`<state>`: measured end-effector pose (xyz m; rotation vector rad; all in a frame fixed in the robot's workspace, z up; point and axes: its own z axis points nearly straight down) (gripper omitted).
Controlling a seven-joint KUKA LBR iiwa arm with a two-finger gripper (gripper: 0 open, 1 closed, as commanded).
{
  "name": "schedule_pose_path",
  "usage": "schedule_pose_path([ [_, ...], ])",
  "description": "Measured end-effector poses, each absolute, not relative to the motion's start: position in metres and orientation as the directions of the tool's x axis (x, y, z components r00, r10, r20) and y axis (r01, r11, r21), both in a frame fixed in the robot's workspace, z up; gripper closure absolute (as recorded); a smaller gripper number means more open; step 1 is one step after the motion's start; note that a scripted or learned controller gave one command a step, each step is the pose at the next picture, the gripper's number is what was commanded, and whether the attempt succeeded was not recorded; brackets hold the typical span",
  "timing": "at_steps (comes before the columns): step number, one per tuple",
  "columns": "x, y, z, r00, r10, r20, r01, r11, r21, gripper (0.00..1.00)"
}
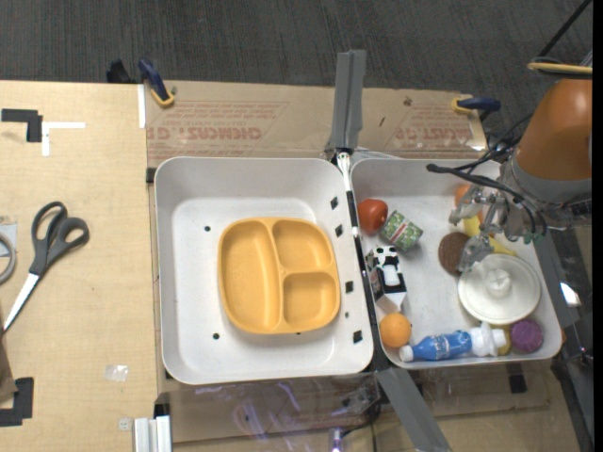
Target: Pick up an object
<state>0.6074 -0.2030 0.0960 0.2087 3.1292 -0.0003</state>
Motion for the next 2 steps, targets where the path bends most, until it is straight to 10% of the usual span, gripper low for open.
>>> schedule_pose_path([
  [2,0.619,-0.097,0.091,-0.999,0.046,-0.002,0.046,0.999,0.001,0.00],
])
